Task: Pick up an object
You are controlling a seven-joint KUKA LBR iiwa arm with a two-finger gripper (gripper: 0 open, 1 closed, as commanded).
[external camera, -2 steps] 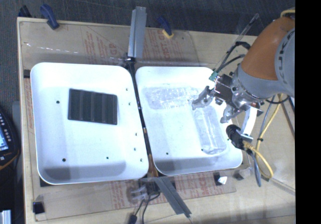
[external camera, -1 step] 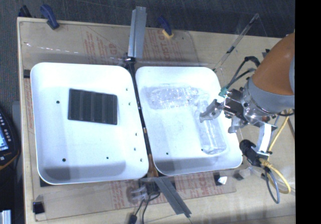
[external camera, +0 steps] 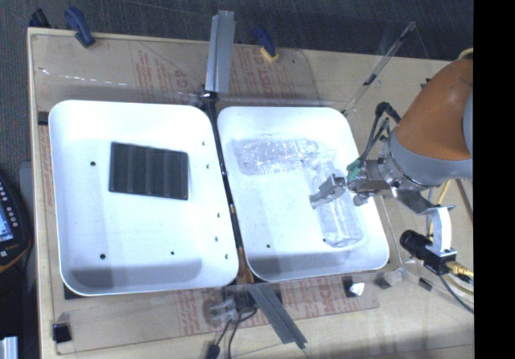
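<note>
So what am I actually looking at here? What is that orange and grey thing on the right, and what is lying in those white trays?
One camera looks down at a slant on a bench. The grey and orange shape is a robot arm reaching in from the right. Its tip, the end effector, is the part meant to grasp things. It is low in the right shallow white bin, at one of two clear crinkled plastic items: one by the tip, another further back. The picture does not settle whether anything is gripped. The left shallow white bin holds a flat dark ribbed rectangular pad. Blue clamps grip the bench's far edge.
</note>
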